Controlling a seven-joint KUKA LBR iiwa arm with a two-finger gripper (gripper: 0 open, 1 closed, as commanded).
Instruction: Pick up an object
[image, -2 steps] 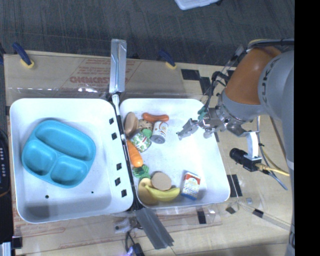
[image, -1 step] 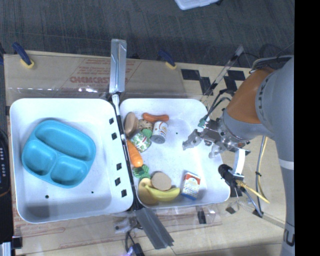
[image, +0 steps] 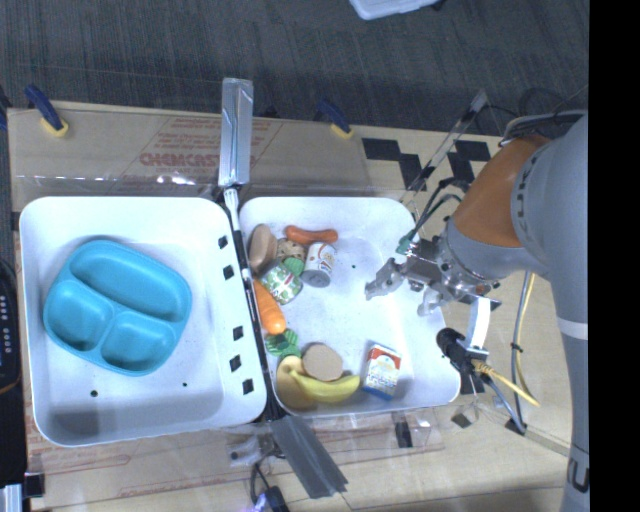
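My gripper (image: 405, 290) hangs over the right side of the right bin (image: 345, 215), its two grey fingers spread apart with nothing between them, so it is open. Left of it in the bin lie a small tin can (image: 320, 265), a green can (image: 285, 283), a sausage (image: 310, 236), a brown oval piece (image: 262, 247) and a carrot (image: 270, 310). Along the front sit a banana (image: 315, 388), a brown round piece (image: 322, 362) and a small carton (image: 382, 370). The carton is just below and left of the gripper.
A blue divided plate (image: 117, 305) rests in the left bin (image: 60, 420). A metal divider (image: 236, 130) stands between the bins at the back. White floor shows in the right bin around (image: 345, 310), between the gripper and the cans.
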